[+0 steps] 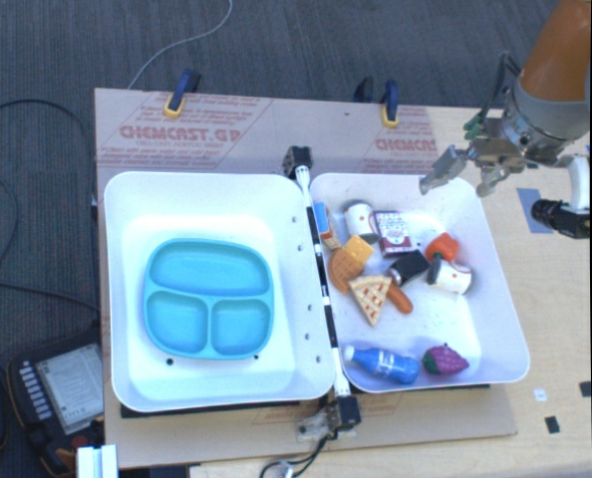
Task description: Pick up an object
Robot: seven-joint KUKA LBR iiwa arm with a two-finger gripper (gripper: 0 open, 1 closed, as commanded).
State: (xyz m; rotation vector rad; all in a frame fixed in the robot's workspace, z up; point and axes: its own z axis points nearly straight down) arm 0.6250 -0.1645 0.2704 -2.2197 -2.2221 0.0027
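Toys lie heaped in the right bin [495, 297], all of them below and to the left of the pincer [467, 172], which hangs over that bin's upper right rim with its two fingers spread apart and nothing between them. Nearest to it are a small dark red carton [392, 230] and a white cup [358, 215], both apart from the fingertips. A blue bottle [384, 363] lies on its side near the bin's lower edge, its long axis running left to right with a slight downward tilt toward the right, just beside a purple fruit [444, 359]. A waffle wedge [372, 296] points its narrow tip downward, touching an orange carrot-like piece [400, 300]. An orange block [351, 260] sits above the wedge, and a black piece [409, 266] lies between the carton and a white cylinder [451, 279]. The left bin [127, 217] holds a light blue divided tray [209, 298] with three compartments, lying flat. Both bins rest side by side on the surface [216, 132].
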